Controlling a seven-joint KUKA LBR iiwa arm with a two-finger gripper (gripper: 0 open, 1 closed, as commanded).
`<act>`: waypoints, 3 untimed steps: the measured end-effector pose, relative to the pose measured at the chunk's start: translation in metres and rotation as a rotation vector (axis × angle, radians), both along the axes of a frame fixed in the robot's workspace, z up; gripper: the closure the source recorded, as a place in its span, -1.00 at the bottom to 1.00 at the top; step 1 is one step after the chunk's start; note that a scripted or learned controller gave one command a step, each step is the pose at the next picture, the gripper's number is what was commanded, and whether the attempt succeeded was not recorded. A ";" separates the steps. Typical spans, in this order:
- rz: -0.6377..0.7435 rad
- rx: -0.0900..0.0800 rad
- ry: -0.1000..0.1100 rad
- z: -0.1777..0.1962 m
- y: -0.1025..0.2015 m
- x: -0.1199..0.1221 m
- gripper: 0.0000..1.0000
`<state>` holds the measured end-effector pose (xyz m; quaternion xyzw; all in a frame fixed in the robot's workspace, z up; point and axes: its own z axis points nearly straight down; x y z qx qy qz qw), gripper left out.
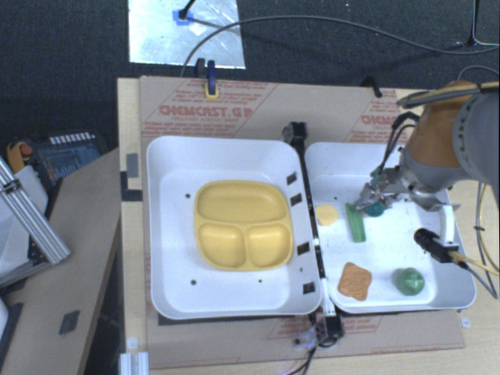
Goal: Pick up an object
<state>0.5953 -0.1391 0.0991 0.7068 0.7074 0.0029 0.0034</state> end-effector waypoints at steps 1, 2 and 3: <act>0.002 -0.001 0.002 0.063 -0.006 0.001 1.00; 0.004 -0.001 0.002 0.123 0.003 0.001 1.00; 0.005 0.000 0.006 0.138 0.003 0.002 1.00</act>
